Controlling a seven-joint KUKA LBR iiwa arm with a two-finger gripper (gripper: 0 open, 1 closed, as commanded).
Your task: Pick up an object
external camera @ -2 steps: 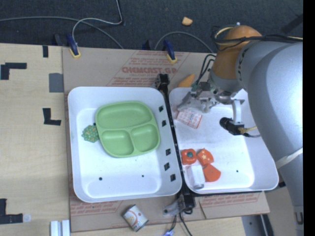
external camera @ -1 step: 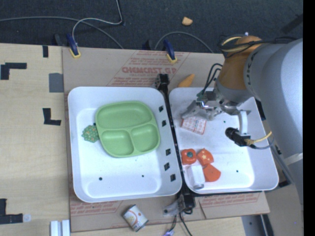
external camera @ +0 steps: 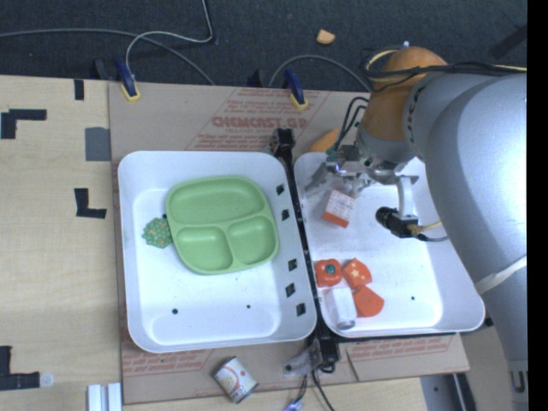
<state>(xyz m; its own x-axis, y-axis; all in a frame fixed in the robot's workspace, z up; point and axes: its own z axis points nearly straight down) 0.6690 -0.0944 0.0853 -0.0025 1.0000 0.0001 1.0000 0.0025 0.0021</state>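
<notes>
White plastic forms two shallow bins on the bench. In the right bin (external camera: 428, 311) a small white-and-orange packet (external camera: 338, 208) lies tilted near the far wall, directly beneath the tool (external camera: 347, 171); whether the tool is spread or pressed together cannot be told from here. The packet looks light, thin and probably slippery, so a pinch across its narrow width seems best. Orange toy pieces (external camera: 347, 281) lie near the front of the same bin. The left bin (external camera: 141, 315) holds a green divided plate (external camera: 223, 225). Brown cardboard (external camera: 248, 118) underlies both bins; dark carpet (external camera: 257, 7) lies beyond, crossed by cables.
</notes>
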